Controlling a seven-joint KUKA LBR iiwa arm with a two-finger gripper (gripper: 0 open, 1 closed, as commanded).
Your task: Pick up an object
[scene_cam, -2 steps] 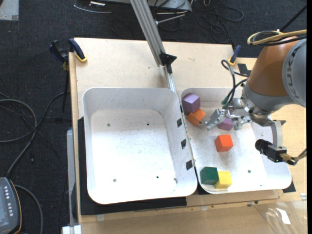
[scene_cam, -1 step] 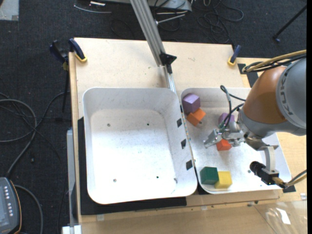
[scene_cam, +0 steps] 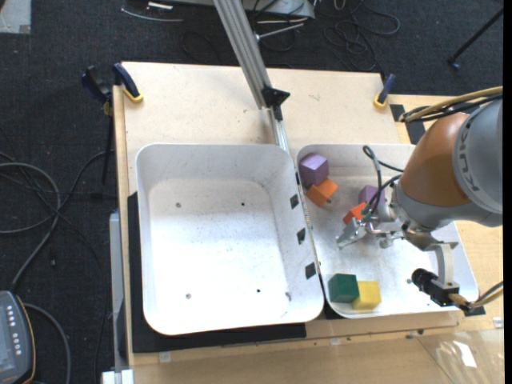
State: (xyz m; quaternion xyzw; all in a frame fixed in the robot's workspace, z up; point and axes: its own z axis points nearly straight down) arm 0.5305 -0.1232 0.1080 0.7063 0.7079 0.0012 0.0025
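My gripper [scene_cam: 353,232] hangs low over the middle of the right bin [scene_cam: 400,310], reaching in from the right below the orange wrist band. A small red-orange piece [scene_cam: 354,213] lies just behind its tip, touching or nearly so; I cannot see whether it is held. A purple block [scene_cam: 368,194] sits partly hidden behind the wrist. At the bin's far left corner there is a purple cube [scene_cam: 313,167] with an orange block [scene_cam: 323,191] in front of it. A green cube [scene_cam: 343,287] and a yellow cube [scene_cam: 368,294] sit side by side at the near edge.
The left bin [scene_cam: 152,238] lies beside the right one, sharing a raised rim. A slanted metal rail [scene_cam: 248,46] runs from the top down to the bins' junction. Clamps sit at the bench's far corners. A black fitting [scene_cam: 428,282] pokes out by the right bin's near corner.
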